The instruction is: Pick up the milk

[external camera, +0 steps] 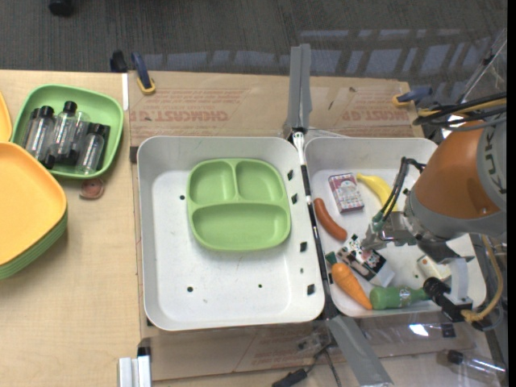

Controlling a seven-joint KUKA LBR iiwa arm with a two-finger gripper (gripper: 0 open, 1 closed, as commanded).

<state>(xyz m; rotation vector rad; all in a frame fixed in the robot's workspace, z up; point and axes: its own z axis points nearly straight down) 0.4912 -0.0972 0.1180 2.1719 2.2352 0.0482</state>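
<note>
The gripper (pixel 364 254) is low in the right bin (pixel 419 147), in the lower right of the frame, its dark fingers down among the toy foods there; whether they are spread or pressed together cannot be told, since the tips are lost in a clutter of small dark and white parts. The grey arm with its orange band (pixel 455 176) comes in from the right edge and bends down over the bin's middle.

Just above and left of the gripper lies the milk (pixel 347 192), a small pink and white carton resting flat on the bin floor, apart from the gripper. Beside the carton to the right is a yellow banana (pixel 374 187). Left of the gripper a red sausage (pixel 330 219) lies at a slant, and below the gripper an orange carrot (pixel 351 285) points toward the bin's lower edge. To the right of the carrot a green vegetable (pixel 397 297) lies along the lower rim.

The left bin (pixel 157 240) fills the centre of the frame and holds a green divided plate (pixel 239 204) in its upper half. Both bins rest on brown cardboard (pixel 210 111) spread over the table (pixel 64 321).

At the upper left a green tray (pixel 36 103) carries several dark-capped bottles (pixel 64 135). Below it, at the left edge, is a stack of orange plates (pixel 28 208).
</note>
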